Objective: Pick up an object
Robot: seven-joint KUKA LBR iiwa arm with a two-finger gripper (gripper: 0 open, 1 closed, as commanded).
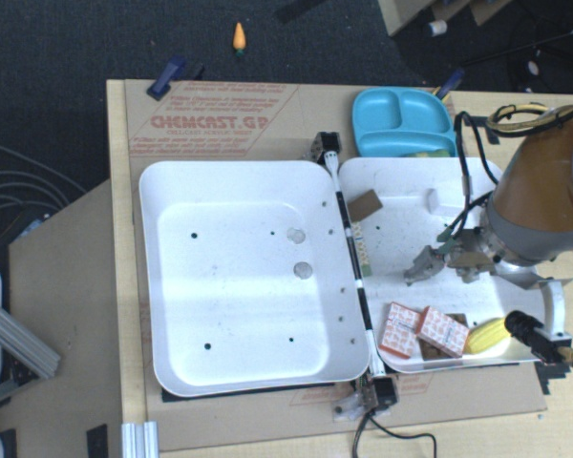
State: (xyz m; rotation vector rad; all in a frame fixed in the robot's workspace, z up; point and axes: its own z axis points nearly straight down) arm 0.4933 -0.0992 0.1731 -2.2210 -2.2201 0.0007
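Note:
The right white bin (392,241) holds a small brown block (365,204) near its left wall. Along its front edge lie two red-and-white patterned boxes (398,329) (442,332) and a yellow rounded piece (487,336), with a dark brown piece partly hidden beneath them. My gripper (422,269) hangs over the bare middle of this bin, pointing left and down, above the boxes and to the right of the brown block. Nothing shows in its grasp. The grey arm with its orange band (544,194) reaches in from the right.
The left white bin (162,256) has only two small grey discs (303,271) on its floor. A light blue divided tray (404,122) stands behind the right bin. A small white lump (430,198) lies at the right bin's back. A blue clip (165,79) sits at the bench's far-left corner.

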